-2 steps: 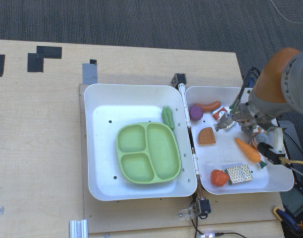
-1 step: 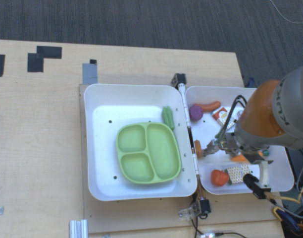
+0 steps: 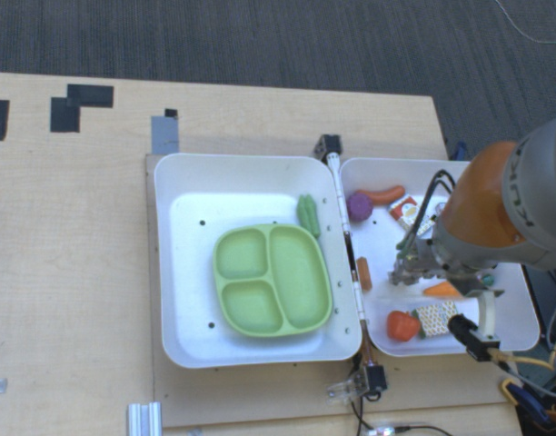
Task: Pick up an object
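2 white bins sit side by side on your bench. Your gripper (image 3: 414,271) hangs low inside the right bin (image 3: 378,330), over its middle, and the wrist hides the jaws, so you cannot tell whether they are apart or together. Around it lie a purple ball (image 3: 360,206), an orange-red sausage shape (image 3: 384,193), a red-and-white packet (image 3: 406,212), a red piece (image 3: 402,325) and a checkered piece (image 3: 435,318). Beside the gripper, an orange item (image 3: 441,290), perhaps a carrot. The left bin (image 3: 183,243) holds a green 3-compartment plate (image 3: 272,281) and a green pod (image 3: 308,213).
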`<state>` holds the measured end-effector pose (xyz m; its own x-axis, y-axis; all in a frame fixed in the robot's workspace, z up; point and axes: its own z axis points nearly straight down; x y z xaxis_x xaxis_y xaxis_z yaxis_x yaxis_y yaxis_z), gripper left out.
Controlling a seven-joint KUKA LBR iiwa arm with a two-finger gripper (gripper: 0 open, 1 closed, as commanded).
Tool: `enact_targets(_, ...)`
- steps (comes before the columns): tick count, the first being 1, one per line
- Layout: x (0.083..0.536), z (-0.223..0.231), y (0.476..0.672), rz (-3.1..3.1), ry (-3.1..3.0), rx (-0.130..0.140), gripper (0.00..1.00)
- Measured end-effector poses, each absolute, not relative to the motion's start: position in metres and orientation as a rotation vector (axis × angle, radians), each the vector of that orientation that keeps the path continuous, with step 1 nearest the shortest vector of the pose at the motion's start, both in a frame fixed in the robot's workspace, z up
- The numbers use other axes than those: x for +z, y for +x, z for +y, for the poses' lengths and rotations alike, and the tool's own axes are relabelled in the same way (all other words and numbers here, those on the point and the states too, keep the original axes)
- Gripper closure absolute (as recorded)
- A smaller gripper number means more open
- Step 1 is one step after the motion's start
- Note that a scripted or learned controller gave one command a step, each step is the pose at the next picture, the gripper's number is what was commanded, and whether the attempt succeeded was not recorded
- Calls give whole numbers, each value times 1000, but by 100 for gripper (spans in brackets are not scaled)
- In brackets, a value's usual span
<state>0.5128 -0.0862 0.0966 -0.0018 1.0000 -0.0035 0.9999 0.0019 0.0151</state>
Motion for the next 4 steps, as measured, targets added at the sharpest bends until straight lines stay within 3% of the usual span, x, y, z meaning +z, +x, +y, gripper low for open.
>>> enact_targets(1, 97, -86, 513, 2215, 2210, 13, 0)
enact_targets(2, 105, -85, 514, 2217, 2208, 14, 100)
enact_targets(3, 105, -85, 514, 2217, 2208, 14, 0)
enact_targets(4, 114, -85, 515, 2221, 2205, 15, 100)
